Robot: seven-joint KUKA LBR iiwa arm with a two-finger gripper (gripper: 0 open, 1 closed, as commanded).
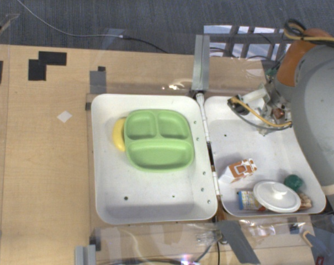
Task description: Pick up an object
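While the gripper (pixel 264 110) hovers over the right bin's (pixel 238 142) far end, clenched or released I cannot tell, the orange-and-white toy (pixel 243 169) lies nearer the front, just beside the white bowl (pixel 276 196): a sloppy descent could clip that bowl.

Yellow curved item (pixel 118 134), well apart from the gripper (pixel 264 114), is mostly hidden under a green divided plastic plate (pixel 158 138). Closer to gripper: blue-labelled packet (pixel 245 199) partly under white round bowl (pixel 276 196); small dark green lump (pixel 293 181) nr it too blurry to ID
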